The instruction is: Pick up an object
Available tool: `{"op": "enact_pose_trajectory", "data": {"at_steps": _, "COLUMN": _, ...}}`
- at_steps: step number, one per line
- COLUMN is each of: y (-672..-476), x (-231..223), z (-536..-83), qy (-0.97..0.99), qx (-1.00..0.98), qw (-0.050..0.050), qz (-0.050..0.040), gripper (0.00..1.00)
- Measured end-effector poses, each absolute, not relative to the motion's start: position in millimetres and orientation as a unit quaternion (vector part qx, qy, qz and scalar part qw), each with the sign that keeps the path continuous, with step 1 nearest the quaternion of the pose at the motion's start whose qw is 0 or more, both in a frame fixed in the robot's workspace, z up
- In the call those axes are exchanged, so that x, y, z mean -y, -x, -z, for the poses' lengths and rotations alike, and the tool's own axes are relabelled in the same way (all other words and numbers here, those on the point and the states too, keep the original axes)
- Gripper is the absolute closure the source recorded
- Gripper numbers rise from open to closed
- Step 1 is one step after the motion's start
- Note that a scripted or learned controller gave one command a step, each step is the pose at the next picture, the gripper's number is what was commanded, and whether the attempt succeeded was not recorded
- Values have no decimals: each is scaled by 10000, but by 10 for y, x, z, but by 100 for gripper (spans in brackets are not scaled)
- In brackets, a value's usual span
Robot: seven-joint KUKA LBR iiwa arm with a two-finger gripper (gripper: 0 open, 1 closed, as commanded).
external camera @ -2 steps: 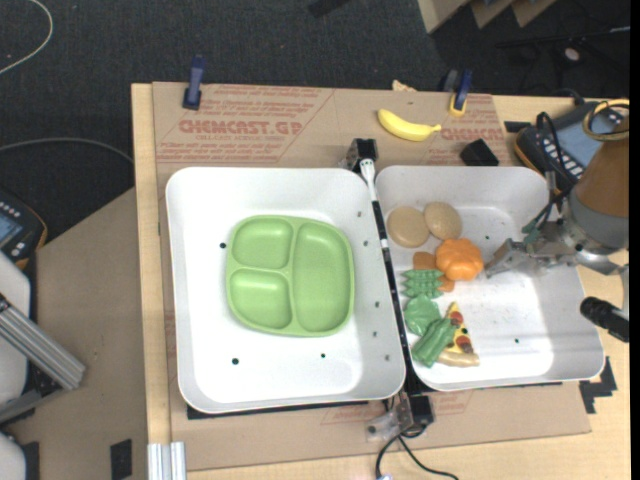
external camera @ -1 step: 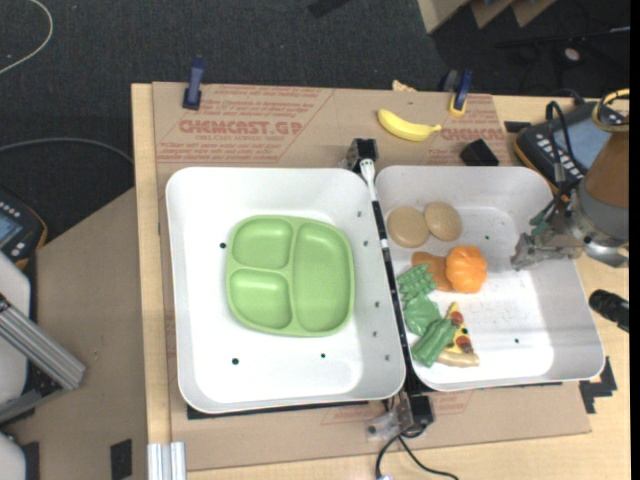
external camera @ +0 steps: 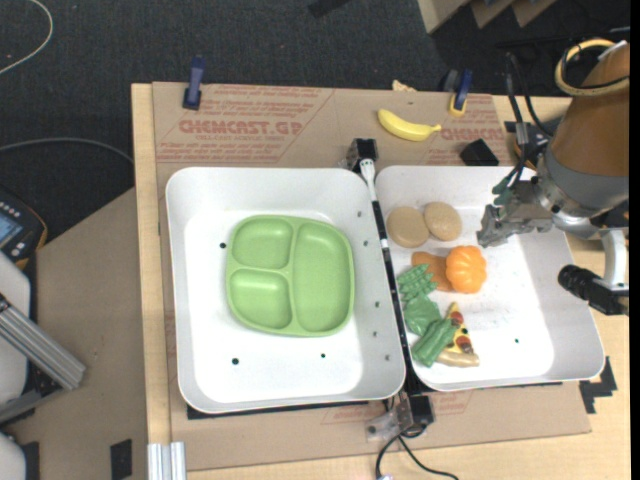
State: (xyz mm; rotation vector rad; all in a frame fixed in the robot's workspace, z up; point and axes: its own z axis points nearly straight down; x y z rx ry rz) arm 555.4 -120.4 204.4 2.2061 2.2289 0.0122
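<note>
The plywood-coloured bench board (external camera: 250,133) carries two shallow white bins side by side. The left white bin (external camera: 195,268) holds a pale green plastic divided plate (external camera: 291,275) with three compartments, lying flat near the bin's middle; its long side runs roughly left to right.

The right white bin (external camera: 545,318) holds the small objects, all gathered in its left half. The grey arm with its orange band (external camera: 590,118) reaches in from the right, and its gripper (external camera: 497,223) hangs over the upper middle of this bin, just right of the two biscuits and above the pumpkin. Whether its fingers stand apart or together cannot be told from this slant, and nothing is seen between them.

The round orange toy pumpkin (external camera: 466,268) sits near the bin's centre, touching an orange carrot-like piece (external camera: 430,267) on its left. Two round tan biscuit-like discs (external camera: 425,223) lie side by side above them, near the bin's upper left. Below, green leafy toy vegetables (external camera: 421,308) lie with their long axis running from upper left to lower right along the bin's left wall. A small pizza-slice toy (external camera: 462,346) lies beside them, its point toward the upper part of the bin.

A yellow toy banana (external camera: 407,125) lies on the board beyond the bins, long axis left to right, ends curving upward.
</note>
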Motion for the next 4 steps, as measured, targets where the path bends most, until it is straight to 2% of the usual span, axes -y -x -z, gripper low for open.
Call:
{"op": "enact_pose_trajectory", "data": {"at_steps": 1, "y": -4760, "x": 424, "z": -2095, "qy": -7045, "qx": -7097, "qw": -44, "qz": 5, "gripper": 100}}
{"op": "enact_pose_trajectory", "data": {"at_steps": 2, "y": -4856, "x": -227, "z": -3659, "qy": -7035, "qx": -7106, "qw": 54, "qz": -87, "gripper": 100}}
{"op": "enact_pose_trajectory", "data": {"at_steps": 3, "y": -4797, "x": -1058, "z": -4332, "qy": -7034, "qx": -7107, "qw": 21, "qz": -48, "gripper": 100}}
{"op": "enact_pose_trajectory", "data": {"at_steps": 4, "y": -4792, "x": -408, "z": -4169, "qy": -7095, "qx": -7047, "qw": -5, "qz": 13, "gripper": 100}}
